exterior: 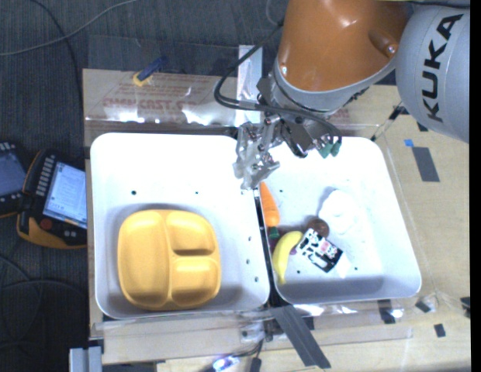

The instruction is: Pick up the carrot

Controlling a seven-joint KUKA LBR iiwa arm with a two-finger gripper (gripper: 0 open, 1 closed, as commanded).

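Dark floor all around, wires on it, and a brown bench in the middle. Two white bins side by side on the bench: left bin (99,208) with a big yellow tray (169,258) inside, right bin (389,208) with the food.

Carrot (268,204) at the left wall of the right bin, near the middle of the frame, orange end up, green end down. Just below it, a banana (282,256), close to the green end or touching it. Beside those, a black and white packet (323,251) and a white lump (339,210).

Gripper (254,177) just above the top end of the carrot, over the wall between the two bins. Spread or pressed together: cannot tell, too shiny and tangled. Nothing seen pinched in it.

Step in hand, at a guess: reaching down for the carrot. Not yet picked up. Next move: a little more to the right and down, then a pinch across the carrot and a lift. Tricky part: bin wall right next to it, banana close by.
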